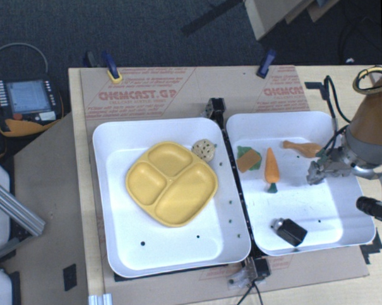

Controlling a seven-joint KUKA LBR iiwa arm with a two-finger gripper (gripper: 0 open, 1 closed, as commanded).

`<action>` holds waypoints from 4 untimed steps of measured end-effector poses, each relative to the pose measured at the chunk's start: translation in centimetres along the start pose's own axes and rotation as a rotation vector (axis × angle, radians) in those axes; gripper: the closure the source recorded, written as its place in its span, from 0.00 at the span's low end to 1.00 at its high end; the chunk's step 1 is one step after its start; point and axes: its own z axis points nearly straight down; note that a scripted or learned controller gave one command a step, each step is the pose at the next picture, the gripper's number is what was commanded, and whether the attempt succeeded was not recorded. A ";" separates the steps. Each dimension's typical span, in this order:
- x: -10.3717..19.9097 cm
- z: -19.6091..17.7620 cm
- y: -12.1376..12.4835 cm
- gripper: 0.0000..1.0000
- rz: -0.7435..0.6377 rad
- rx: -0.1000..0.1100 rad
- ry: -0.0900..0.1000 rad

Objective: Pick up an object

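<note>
orange carrot (271, 166), green stem, lying flat

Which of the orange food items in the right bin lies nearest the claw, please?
The pale orange piece at the bin's far side, just up-left of the claw. The carrot and the orange-and-green piece lie farther left.

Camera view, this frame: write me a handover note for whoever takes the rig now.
Hand: low over the right bin, near its right side; grip state unclear, nothing seen in it.
Right bin: carrot, green-orange piece, orange piece, black block.
Left bin: yellow tray, cookie at its edge.
Done: nothing lifted.
Left: grasp one object, likely the orange piece nearest the hand.
</note>
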 end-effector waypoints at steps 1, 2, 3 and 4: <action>-0.7 -6.0 0.6 1.00 -0.001 -0.005 -0.003; -0.8 -9.3 0.7 1.00 -0.001 -0.004 -0.002; 4.5 -8.6 -0.3 1.00 -0.004 0.004 0.003; 9.5 -10.0 -1.2 1.00 -0.004 0.003 0.003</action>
